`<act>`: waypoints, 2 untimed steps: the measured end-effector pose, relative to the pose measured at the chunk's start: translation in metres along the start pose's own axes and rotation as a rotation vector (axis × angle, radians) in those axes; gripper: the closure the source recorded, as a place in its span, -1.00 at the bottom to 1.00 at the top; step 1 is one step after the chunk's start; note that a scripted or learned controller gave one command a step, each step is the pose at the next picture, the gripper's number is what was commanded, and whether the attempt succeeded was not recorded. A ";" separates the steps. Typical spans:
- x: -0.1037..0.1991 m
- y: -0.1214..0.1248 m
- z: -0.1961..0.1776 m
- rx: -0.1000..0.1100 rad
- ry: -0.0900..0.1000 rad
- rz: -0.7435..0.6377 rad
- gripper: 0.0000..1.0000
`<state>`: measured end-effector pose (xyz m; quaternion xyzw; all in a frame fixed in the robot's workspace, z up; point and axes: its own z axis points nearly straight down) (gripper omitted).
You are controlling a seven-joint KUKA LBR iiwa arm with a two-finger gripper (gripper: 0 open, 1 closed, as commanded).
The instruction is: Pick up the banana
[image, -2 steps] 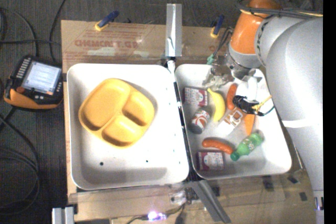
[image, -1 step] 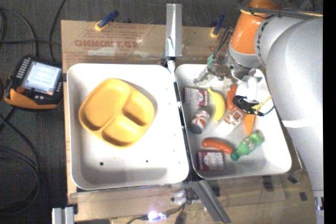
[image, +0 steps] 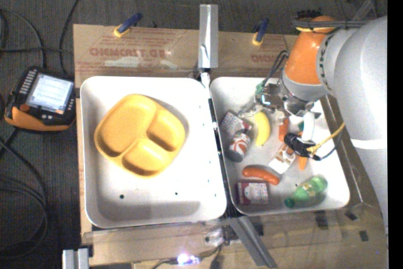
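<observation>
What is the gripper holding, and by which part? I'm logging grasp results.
It cannot be told. The gripper sits in the right bin beside the banana, which lies on the bin floor.

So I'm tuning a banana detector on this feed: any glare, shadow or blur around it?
Camera view: the banana is evenly lit but soft-edged, small, and sits close to the end effector; the right bin shows only mild shadow; a bright glare spot sits at the bench's front edge.

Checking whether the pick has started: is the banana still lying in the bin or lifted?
Lying in the right bin. The banana rests beside a can, gripper just above it.
</observation>
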<state>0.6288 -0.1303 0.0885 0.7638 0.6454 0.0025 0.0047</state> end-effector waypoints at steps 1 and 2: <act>0.000 0.000 -0.006 0.004 0.000 -0.001 1.00; 0.088 0.007 -0.091 0.017 -0.003 0.173 1.00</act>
